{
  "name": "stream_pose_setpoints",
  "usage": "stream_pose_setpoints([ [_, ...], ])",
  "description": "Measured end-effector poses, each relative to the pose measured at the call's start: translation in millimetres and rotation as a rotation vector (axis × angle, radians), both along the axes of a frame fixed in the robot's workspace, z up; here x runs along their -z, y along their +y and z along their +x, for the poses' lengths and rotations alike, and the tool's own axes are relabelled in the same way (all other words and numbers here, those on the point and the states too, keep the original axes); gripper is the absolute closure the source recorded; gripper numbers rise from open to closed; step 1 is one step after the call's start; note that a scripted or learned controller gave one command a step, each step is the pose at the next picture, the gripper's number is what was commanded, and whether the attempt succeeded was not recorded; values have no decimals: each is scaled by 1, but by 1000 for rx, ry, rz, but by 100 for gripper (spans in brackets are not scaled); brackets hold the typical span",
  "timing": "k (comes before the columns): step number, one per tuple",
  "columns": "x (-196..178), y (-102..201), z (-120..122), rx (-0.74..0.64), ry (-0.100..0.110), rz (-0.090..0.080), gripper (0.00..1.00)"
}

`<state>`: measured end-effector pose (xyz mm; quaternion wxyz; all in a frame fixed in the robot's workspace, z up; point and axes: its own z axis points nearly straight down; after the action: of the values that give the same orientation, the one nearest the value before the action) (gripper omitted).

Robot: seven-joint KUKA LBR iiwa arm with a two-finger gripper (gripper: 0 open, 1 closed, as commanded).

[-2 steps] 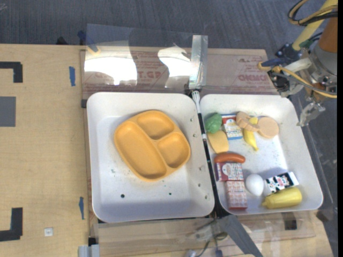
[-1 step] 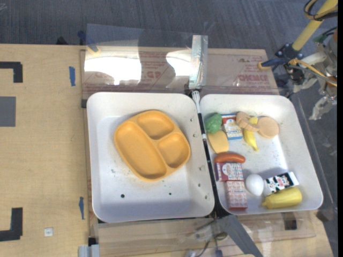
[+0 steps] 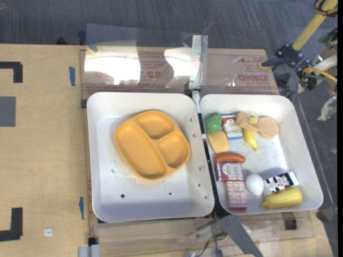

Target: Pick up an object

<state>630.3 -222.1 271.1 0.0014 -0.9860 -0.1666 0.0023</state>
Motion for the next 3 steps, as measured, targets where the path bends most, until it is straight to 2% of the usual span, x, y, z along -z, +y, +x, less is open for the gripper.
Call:
stream_pose_setpoints([
  [1,141,0,-67,135,10,4,0],
  [2,66,41,-16,91,-7,0,0],
  [3,27,36,-18,132,-5,-2,0],
])
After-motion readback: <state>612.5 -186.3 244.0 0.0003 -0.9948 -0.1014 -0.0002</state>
